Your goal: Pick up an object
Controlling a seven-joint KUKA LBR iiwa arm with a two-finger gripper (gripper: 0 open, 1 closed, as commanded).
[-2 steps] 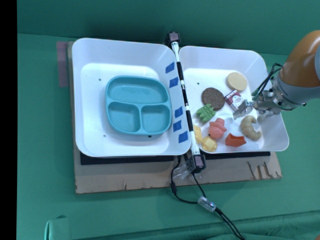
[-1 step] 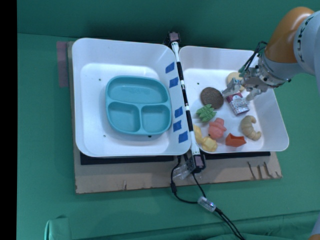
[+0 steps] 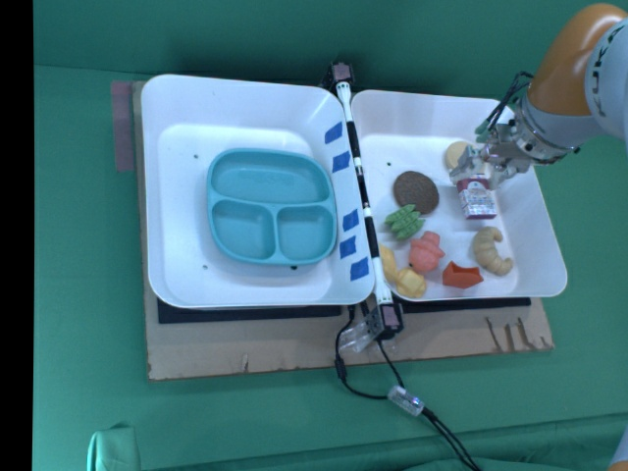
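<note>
While its cap sits pinched in the end effector (image 3: 478, 170), small bottle (image 3: 477, 197) lengthwise toward the bin's (image 3: 549, 263) front.

The arm (image 3: 589, 52) enters from the upper right corner of the frame and slants down toward the left. Its orange band sits at the top right, with the grey wrist section below it and thin cables running along the wrist. The gripper (image 3: 478, 172) hangs at the end of the wrist, right of the frame's centre and in the upper half, pointing downward and slightly to the left.
</note>
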